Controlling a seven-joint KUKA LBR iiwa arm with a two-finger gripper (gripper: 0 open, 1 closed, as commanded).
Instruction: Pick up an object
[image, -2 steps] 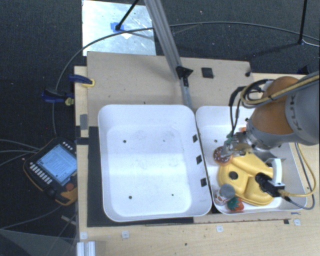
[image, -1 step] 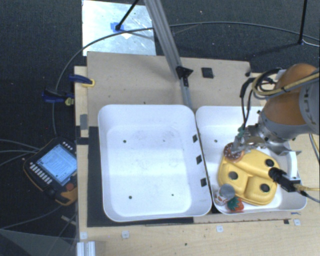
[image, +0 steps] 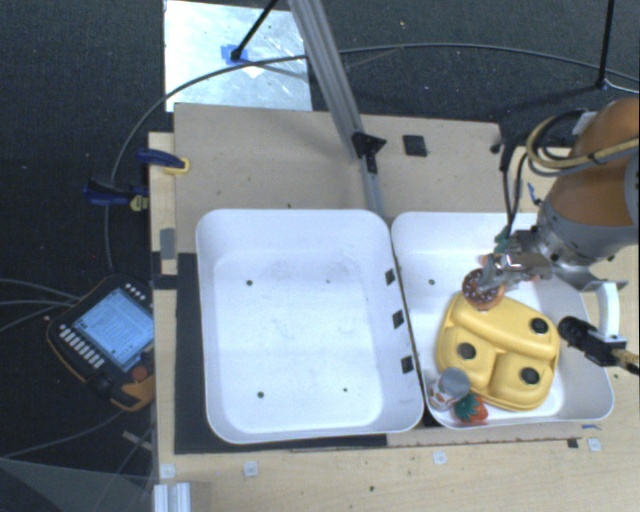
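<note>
While we look down at a slant on a brown tabletop (image: 300, 160), we see two shallow white bins side by side. Our grey arm (image: 590, 210), with its orange band, reaches in from the right over the right bin (image: 430, 250). Its gripper (image: 492, 277) sits low, at the far edge of a large yellow moulded object (image: 500, 355) with dark round spots — whether it is clenched or released, we cannot tell. A small brownish ring-like item (image: 484, 292) lies right at the gripper, touching the yellow object's near-gripper edge. Beyond the yellow object, away from the gripper, a small grey piece (image: 453, 381) and an orange-and-green piece (image: 468, 406) lie together. Left of the gripper is the left bin (image: 215, 300).
</note>
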